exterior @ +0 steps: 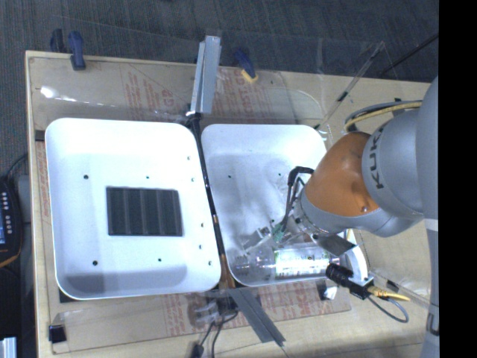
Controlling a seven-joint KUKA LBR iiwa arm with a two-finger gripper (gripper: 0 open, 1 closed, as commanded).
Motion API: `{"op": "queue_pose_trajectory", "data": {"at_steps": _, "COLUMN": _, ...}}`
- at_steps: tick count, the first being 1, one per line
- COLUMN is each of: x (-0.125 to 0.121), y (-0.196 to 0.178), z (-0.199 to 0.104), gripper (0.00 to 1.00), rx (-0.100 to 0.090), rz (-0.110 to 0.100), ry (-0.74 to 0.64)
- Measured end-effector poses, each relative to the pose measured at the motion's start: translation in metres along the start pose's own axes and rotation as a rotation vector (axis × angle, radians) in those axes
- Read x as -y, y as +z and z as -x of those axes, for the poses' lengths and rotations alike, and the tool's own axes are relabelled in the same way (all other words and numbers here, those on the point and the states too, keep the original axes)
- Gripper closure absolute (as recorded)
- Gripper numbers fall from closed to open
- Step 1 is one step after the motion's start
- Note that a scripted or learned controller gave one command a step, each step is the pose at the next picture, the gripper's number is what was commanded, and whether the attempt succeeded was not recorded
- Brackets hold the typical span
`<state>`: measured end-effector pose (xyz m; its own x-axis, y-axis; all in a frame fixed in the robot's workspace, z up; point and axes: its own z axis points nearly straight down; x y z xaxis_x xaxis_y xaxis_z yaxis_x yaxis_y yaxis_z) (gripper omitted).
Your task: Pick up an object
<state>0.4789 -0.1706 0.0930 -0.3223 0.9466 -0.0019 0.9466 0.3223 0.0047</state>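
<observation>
My gripper reaches down into the right bin, low over its near half, with the orange-banded wrist above it. Right beneath and beside it lies a jumble of clear plastic items. A clear tube with a green part rests along the bin's near wall, just below the gripper. Whether anything sits in the gripper is hidden by the wrist. A dark grey ribbed rectangular block lies flat in the middle of the left bin, far from the gripper.
The two bins meet at a dark seam. A grey metal bar stands behind them and blue clamps grip the bench's far edge. Another metal strip lies on the bench in front of the bins.
</observation>
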Motion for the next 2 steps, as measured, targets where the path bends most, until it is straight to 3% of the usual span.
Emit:
{"op": "queue_pose_trajectory", "data": {"at_steps": 1, "x": -0.055, "y": 0.002, "z": 0.0, "gripper": 0.0, "rx": -0.003, "rz": -0.007, "ry": 0.011}}
{"op": "queue_pose_trajectory", "data": {"at_steps": 2, "x": -0.007, "y": -0.041, "z": -0.027, "gripper": 0.0, "rx": -0.004, "rz": -0.006, "ry": -0.091}}
